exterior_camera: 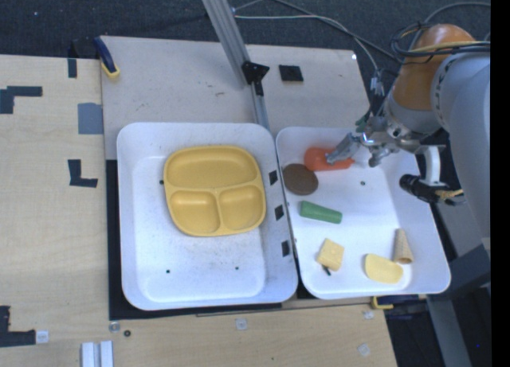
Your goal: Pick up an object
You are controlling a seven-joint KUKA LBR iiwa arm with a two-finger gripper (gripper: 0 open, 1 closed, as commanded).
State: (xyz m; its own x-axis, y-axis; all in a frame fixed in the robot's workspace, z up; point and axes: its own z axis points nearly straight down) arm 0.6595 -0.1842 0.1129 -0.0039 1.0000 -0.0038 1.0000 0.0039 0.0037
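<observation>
I've got the metal two-finger gripper (344,150) low in the right white plastic bin (422,278), touching the flat orange-red piece (319,158); grip state unclear. Risk imo: it skids off twd the brown round disc (300,178)

A: What does the arm (466,79) look like?

B: Its casing is smooth, rounded and pale grey, with a glossy orange band (426,67) wrapped above the wrist.

A: And lower down?

B: The wrist narrows into a cluster of grey metal fittings, ending in a slim metallic claw (344,150). Thin dark cables (398,43) loop beside the orange band, and a black bracket with a white loop (426,178) juts out beneath.
</observation>
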